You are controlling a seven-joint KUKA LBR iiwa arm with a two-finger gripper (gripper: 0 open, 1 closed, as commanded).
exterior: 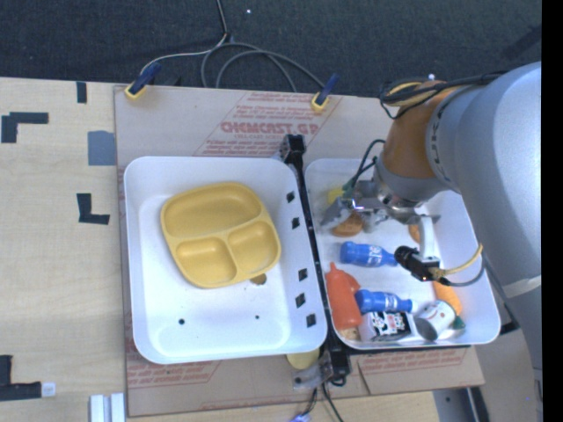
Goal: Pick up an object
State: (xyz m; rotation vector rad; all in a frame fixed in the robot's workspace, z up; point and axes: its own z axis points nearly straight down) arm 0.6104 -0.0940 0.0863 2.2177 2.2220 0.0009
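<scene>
Brown food item [348, 227] lay at the upper left of the right bin [466, 222], directly under the gripper [352, 207], beside the divider. Finger spacing could not be told; no grasp confirmed. Blue bottle [368, 255] lay just below, long axis left-right.

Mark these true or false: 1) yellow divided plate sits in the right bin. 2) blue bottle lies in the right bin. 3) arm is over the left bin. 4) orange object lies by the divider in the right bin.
1) False: the yellow divided plate sits in the left bin.
2) True: the blue bottle lies in the right bin.
3) False: the arm is over the right bin.
4) True: the orange object lies by the divider.
</scene>
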